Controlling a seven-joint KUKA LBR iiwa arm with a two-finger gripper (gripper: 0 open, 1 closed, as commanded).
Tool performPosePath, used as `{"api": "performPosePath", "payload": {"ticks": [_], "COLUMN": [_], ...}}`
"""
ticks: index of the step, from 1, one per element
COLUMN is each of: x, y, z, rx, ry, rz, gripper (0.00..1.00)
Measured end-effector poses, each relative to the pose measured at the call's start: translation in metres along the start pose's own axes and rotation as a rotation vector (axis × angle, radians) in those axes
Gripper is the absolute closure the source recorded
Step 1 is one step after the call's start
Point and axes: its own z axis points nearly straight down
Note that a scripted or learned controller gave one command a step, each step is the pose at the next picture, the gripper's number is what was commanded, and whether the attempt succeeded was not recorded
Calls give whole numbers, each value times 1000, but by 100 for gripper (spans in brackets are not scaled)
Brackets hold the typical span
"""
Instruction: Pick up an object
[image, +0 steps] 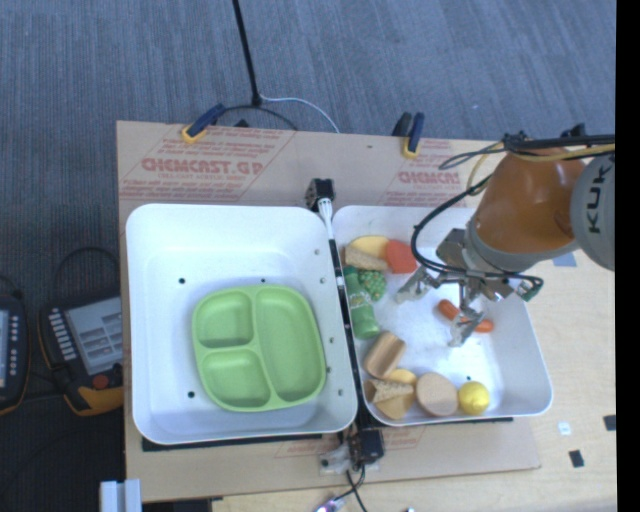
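Observation:
The right white bin (530, 350) holds several toy foods. A yellow piece (368, 245) and a red-orange piece (401, 256) lie at its far left. Green pieces (366, 287) sit along the divider. Near the front are a tan bread piece (383, 352), a round beige piece (435, 394) and a yellow lemon (474, 397). A small orange piece (447, 310) lies mid-bin. My gripper (464, 322) hangs low over the bin's middle, right by the small orange piece and partly covering it. Nothing shows clearly held.
The left white bin (160, 250) carries a green divided plate (260, 345). The arm's orange band (525, 205) looms over the right bin's far right corner. Clamps and cables sit along the cardboard's far edge (300, 150). Bare bin floor shows at the right bin's right side.

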Motion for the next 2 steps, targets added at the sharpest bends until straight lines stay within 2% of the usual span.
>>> {"api": "performPosePath", "payload": {"ticks": [1, 2], "x": [24, 22], "y": [15, 14], "z": [-1, -13], "rx": [1, 1], "ry": [-5, -6], "rz": [-192, -189], "gripper": [0, 100]}}
